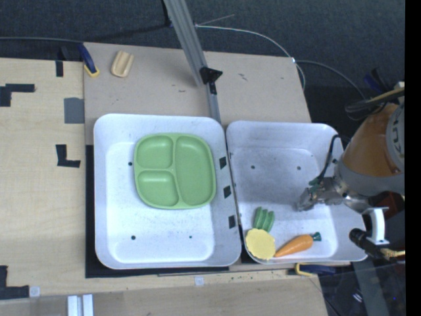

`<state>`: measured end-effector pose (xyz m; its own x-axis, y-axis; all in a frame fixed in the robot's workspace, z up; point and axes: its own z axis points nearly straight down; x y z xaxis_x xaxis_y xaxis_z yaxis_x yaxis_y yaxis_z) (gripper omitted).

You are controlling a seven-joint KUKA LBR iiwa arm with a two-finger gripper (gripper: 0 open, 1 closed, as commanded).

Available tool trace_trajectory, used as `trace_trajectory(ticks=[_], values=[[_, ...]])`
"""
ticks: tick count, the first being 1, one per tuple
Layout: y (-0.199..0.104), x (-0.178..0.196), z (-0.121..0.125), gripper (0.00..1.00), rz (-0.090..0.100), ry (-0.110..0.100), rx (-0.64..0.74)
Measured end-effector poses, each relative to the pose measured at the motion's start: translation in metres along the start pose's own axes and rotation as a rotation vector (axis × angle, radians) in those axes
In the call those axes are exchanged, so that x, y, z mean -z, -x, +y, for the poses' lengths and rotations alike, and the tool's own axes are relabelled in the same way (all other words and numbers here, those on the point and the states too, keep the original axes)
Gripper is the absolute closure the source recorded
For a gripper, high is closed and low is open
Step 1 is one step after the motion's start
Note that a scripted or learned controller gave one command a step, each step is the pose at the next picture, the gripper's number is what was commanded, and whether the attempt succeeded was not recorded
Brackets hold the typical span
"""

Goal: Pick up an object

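Observation:
In the right bin (276, 143), a toy carrot (295, 244) lies near the front wall. Left of it sits a yellow round piece (260, 244) with a green ridged piece (264, 218) just behind it. My gripper (306, 201) hangs low over the right part of this bin, above and right of the carrot, apart from all three toys. Nothing shows between its fingers. The grey arm with its orange band (371, 153) comes in from the right.
The left bin (112, 242) holds a green divided plate (175, 170). A metal pole (191, 38) slants down to the rim between the bins. A small tan block (122, 64) lies on the bench behind the left bin.

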<state>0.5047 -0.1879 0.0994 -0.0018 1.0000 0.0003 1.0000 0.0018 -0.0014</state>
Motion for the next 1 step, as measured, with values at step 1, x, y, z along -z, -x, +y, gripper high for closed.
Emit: trace_trajectory(ticks=[1], values=[[0.0024,0.0628,0.0022,1.0,-0.002,0.005,-0.001]])
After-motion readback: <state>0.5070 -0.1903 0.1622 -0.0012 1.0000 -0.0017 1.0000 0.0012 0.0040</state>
